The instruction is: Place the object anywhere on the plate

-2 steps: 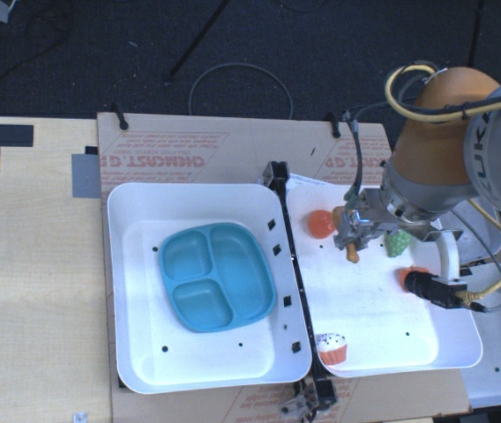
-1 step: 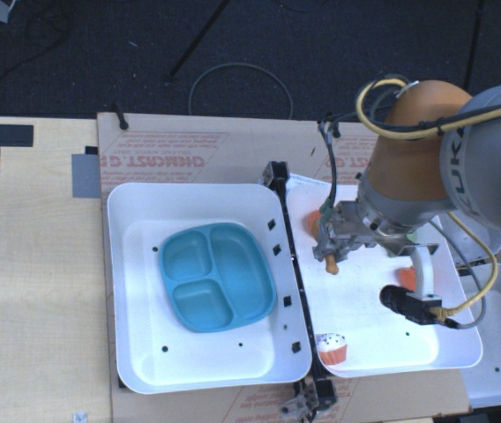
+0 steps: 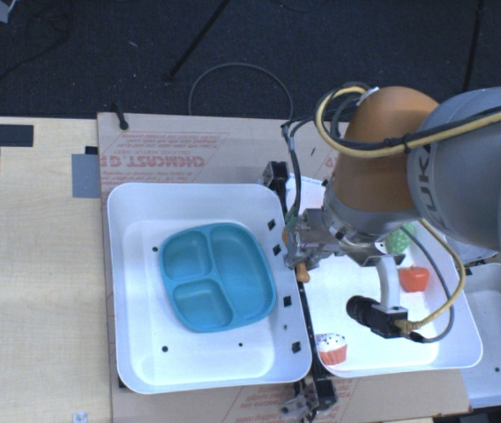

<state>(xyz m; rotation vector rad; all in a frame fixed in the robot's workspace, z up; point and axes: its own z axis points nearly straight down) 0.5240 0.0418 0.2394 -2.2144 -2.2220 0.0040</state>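
Arm [image 3: 392, 166] over right bin [image 3: 462, 346]; cupcake [image 3: 332, 349], orange block [image 3: 415, 278] nearby; grip perhaps hidden, unreadable.

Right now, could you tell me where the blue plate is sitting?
The blue plate lies in the middle of the left bin, left of the divide from the right bin.

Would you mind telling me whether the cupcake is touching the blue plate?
Apart. The camera view shows the cupcake in the right bin, while the blue plate lies in the left bin, with both bin walls between them.
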